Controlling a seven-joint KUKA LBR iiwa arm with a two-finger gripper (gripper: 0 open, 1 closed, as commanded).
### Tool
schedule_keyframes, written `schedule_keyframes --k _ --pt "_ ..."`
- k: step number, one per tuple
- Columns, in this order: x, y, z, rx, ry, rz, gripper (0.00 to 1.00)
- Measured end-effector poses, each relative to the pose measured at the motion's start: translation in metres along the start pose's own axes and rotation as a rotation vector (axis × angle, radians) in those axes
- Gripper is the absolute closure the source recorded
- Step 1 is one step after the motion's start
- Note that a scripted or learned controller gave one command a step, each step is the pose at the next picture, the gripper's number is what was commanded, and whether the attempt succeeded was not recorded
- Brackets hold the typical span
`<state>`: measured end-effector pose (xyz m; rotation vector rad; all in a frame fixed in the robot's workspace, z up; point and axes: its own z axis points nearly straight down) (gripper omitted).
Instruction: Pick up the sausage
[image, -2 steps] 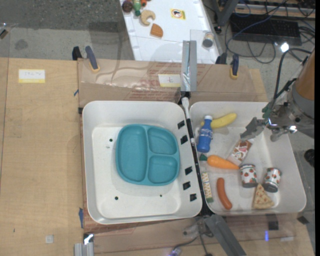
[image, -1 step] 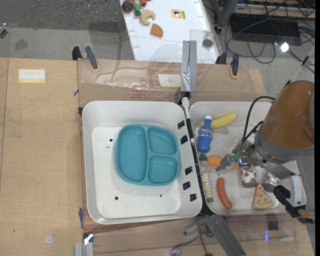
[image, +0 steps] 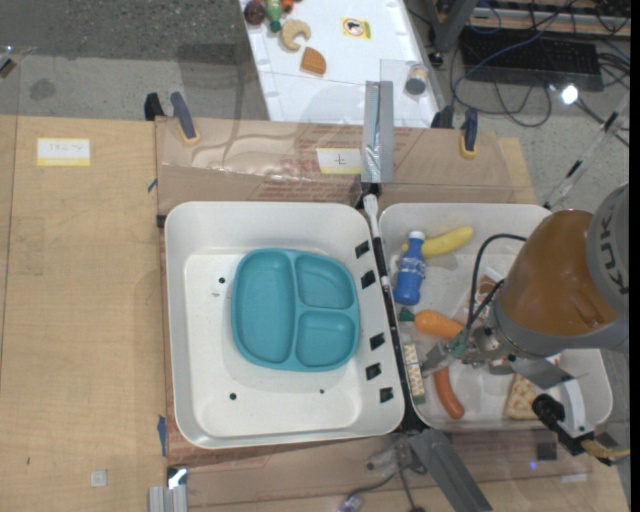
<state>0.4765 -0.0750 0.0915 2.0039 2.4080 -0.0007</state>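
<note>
Camera view looked down at a slant on two shallow white bins set side by side on a wooden surface (image: 80, 300). The left bin (image: 190, 330) held a teal divided plate (image: 295, 308), lying flat with one long compartment on its left and two smaller ones on its right. The right bin (image: 590, 395) held the loose items. A yellow banana (image: 447, 239) lay near the bin's far wall, with a small blue bottle (image: 409, 272) with a white cap just beside it. An orange carrot (image: 438, 323) lay lower, about mid-bin. The sausage (image: 450, 394), reddish-orange and tilted, rested on the bin floor near the front wall, close to the divider between the bins. A pale cracker-like piece (image: 520, 397) sat to its right.

The grey arm with its orange band (image: 550, 275) reached in from the right and hung over the right bin, hiding much of it. The gripper (image: 455, 349) pointed toward the space between carrot and sausage, just above the sausage and near the carrot. Its fingers were blurred against the clutter, so whether they were spread or pressed together could not be told; nothing was plainly seen between them, and the sausage lay apart on the floor of the bin.
</note>
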Motion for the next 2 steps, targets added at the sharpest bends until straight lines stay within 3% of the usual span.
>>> schedule_keyframes --k 1,2 --pt "-0.002 0.001 -0.007 0.0 0.001 0.004 1.0" --pt "0.059 0.047 -0.098 0.007 0.007 -0.026 1.0"
